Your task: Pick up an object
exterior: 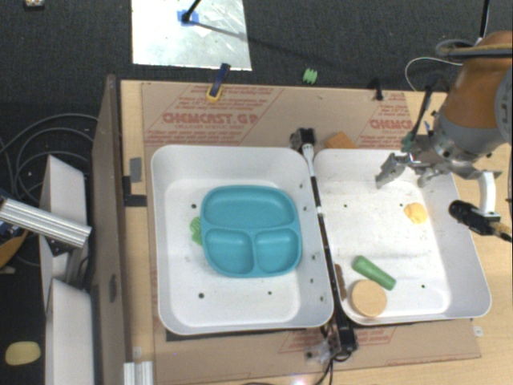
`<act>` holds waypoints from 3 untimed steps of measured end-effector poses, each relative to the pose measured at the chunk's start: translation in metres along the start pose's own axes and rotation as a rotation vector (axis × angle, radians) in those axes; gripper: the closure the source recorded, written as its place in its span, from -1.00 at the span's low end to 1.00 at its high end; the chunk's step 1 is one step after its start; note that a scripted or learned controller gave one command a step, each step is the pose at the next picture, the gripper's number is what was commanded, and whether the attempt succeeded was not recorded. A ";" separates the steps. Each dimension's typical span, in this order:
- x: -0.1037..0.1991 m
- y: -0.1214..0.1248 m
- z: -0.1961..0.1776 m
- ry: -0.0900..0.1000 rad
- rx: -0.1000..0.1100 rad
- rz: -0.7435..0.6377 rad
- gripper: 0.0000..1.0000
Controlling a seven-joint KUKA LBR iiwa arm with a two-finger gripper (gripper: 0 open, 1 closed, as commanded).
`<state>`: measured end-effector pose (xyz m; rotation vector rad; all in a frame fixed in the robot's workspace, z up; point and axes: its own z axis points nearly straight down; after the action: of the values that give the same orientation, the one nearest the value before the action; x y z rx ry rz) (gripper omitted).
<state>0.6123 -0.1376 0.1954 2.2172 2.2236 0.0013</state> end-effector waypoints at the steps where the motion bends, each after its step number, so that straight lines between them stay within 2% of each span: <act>1: -0.047 -0.019 -0.091 -0.005 -0.010 0.005 -1.00; 2: -0.067 -0.023 -0.003 0.001 0.006 0.004 -1.00; 3: -0.066 -0.021 -0.008 0.000 0.000 0.001 -1.00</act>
<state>0.5915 -0.2038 0.2033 2.2184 2.2216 0.0014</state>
